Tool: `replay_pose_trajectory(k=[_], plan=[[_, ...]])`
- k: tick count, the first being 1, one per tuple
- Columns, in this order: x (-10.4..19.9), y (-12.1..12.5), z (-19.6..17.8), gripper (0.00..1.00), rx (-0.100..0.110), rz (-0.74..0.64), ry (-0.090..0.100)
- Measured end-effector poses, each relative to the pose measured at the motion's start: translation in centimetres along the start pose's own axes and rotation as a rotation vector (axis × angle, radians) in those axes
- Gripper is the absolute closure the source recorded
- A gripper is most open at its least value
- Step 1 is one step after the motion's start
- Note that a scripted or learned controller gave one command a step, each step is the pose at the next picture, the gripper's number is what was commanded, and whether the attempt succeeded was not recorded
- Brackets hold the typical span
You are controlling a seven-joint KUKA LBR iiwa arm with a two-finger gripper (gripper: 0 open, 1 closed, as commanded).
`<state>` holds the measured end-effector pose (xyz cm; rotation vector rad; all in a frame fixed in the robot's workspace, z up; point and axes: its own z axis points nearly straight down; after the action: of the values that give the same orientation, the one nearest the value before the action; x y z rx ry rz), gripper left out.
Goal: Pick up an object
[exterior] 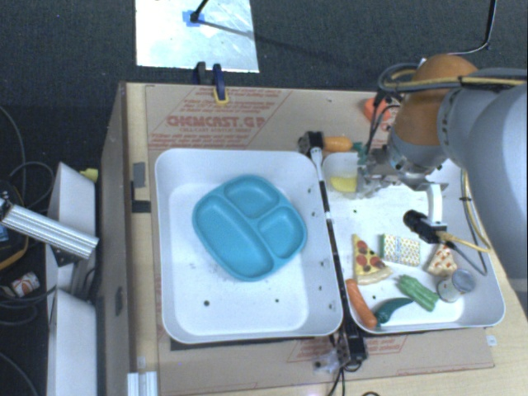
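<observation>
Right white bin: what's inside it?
The right white bin holds a pizza slice toy, an orange carrot, a green pickle, a patterned square tile and a yellow piece. The grey arm covers the bin's far right corner.

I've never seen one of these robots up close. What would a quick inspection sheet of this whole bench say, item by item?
Surface: two shallow white bins side by side, left bin and right bin, on a brown board.
Job's things: in the right bin, pizza slice, carrot, green pickle, yellow piece, patterned card.
Clutter: blue divided plate in the left bin.
Grippers: gripper low over the right bin's far corner, beside the yellow piece; fingers unclear.
Cables: black cable above the arm; more at the left edge.
Surroundings: dark carpet, shiny sheet.
</observation>
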<state>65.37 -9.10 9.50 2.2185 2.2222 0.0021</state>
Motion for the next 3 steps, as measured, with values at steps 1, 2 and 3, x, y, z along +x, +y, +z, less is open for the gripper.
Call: replay_pose_trajectory(k=[1,2,3], plan=[[0.0,0.0,0.0,0.00,0.000,0.000,0.000],[-0.5,1.0,1.3,0.00,0.028,-0.005,0.003],[-0.9,1.0,1.3,0.00,0.026,-0.003,0.005]])
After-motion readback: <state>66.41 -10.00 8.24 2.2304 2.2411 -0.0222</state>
